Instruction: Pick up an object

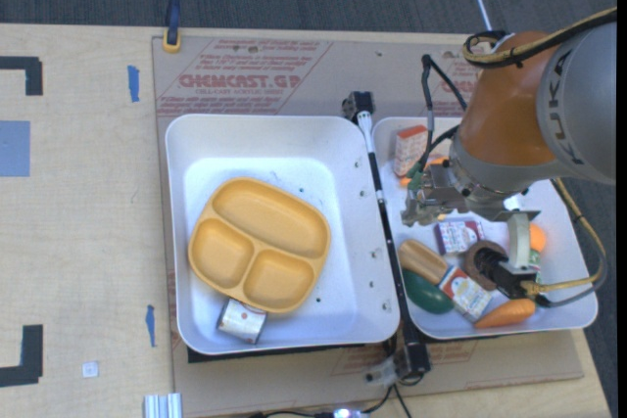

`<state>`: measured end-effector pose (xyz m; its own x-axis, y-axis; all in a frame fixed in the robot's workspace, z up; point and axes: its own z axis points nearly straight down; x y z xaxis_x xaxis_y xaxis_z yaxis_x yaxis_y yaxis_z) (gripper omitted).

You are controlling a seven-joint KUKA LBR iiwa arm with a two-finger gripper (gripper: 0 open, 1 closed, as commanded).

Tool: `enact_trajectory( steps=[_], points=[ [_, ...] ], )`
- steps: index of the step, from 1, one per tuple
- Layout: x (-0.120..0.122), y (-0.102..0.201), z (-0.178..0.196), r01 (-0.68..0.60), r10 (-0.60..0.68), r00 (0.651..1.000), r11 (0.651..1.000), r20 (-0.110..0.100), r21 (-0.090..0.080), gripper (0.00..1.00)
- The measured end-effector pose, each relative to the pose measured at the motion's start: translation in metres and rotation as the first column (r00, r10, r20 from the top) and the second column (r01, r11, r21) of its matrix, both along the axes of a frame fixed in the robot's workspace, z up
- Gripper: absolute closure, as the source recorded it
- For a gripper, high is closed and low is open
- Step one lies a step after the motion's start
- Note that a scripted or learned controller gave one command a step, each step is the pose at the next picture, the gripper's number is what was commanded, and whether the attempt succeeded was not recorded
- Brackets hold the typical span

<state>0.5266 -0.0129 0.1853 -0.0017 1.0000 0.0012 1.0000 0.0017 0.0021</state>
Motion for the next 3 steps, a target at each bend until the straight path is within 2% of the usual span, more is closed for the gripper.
enact_trajectory(
  steps=[1,3],
  points=[
    [-0.0002,-0.0007,-0.0003,0.001,-0.001,1.000,1.000,0.000,-0.001,0.00],
    [-0.0002,-0.0007,-0.0003,0.001,-0.001,1.000,1.000,-0.001,-0.001,0.00]
  ],
)
